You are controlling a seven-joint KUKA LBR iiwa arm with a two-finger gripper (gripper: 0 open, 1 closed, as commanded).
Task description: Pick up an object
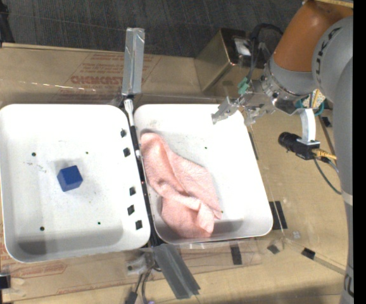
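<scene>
- Pink cloth (180, 189) is the likeliest pick here, and it is lying untouched in the right bin (254, 189), well apart from the tool.
- Gripper (232, 110) hangs over the far right corner of that bin, just at the rim, arm coming in from the right with its orange band (300, 37) up high.
- Whether the tool is spread or pressed together, I cannot tell; it's a small tangle of grey metal at this angle.
- Nothing sits between its tips as far as I can see, so I'd call the pick not yet made.
- Progress, then: early. The approach, the descent, the close and the lift are all left to do.
- Cloth again: soft, crumpled, bunched into folds, running from the far left of the bin by the divider down to the near middle, thickest at the near end.
- My guess is a raised fold gives the tips something to bite; a flat patch could slip away.
- Over in the left bin (18, 144), a small blue cube (70, 177) sits alone near the middle, another candidate, but far from the tool.
</scene>
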